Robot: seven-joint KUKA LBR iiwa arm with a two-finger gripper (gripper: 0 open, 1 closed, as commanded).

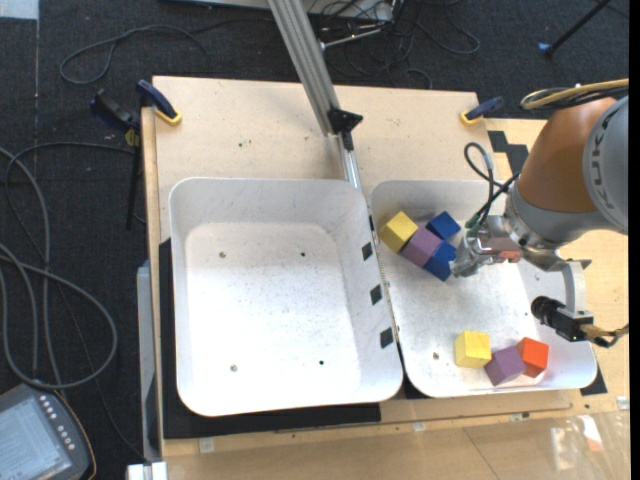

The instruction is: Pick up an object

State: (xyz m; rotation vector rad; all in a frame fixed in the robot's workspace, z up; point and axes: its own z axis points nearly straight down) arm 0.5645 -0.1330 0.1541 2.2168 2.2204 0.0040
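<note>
The table carries two white bins side by side. The left bin offers the most open room, though no blocks are seen in it. The right bin holds two clusters. The arm is brought in from the right, over the upper cluster, which sits close to the wall between the bins, so little room is left on that side.

The hand is placed just beside a blue block; whether it is wide or narrow cannot be told. That block touches a purple block, with a yellow block and a second blue block close by.

For a clean grasp, the nearest blue block is probably best approached from its free right side, and a straight lift is advised, so neighbours are not dragged. The lower cluster, a yellow cube, a purple cube and an orange cube, lies near the front rim.
</note>
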